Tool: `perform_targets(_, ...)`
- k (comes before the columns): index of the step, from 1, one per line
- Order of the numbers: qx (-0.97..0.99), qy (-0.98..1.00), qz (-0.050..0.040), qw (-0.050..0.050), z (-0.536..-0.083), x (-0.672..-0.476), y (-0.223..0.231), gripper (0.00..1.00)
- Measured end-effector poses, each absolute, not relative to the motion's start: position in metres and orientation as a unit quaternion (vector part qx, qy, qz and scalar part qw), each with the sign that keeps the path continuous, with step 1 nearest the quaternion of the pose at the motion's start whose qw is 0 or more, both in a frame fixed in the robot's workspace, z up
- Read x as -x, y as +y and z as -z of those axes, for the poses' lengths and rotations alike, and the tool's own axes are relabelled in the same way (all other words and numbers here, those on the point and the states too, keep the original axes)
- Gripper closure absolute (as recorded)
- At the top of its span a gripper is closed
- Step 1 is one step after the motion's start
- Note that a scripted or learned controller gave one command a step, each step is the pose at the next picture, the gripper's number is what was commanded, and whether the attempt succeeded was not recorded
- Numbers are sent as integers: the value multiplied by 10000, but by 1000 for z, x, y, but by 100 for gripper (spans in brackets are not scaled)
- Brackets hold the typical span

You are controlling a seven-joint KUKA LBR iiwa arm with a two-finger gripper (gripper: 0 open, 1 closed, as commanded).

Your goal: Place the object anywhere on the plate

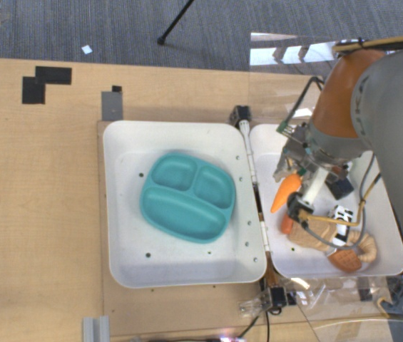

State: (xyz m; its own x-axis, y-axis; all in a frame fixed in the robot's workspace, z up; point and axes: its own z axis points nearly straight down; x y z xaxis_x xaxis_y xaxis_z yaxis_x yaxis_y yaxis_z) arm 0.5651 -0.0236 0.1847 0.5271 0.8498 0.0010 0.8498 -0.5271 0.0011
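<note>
Teal plastic plate, three-sectioned, lies bare at the middle of the left white bin. In the right white bin an orange carrot-shaped toy sits close beside the end effector; whether its fingers are spread or pinching cannot be told. Brown bread-like pieces lie just past it. The grey arm, orange-banded, bends down from the right. The worktop is light wood; grey carpet lies beyond.
</note>
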Motion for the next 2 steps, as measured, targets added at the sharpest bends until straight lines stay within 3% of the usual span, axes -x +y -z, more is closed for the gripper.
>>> perform_targets(1,-8160,5780,-15,-5,-185,-569,69,100)
perform_targets(2,-8169,5767,-13,3,-185,-569,67,0)
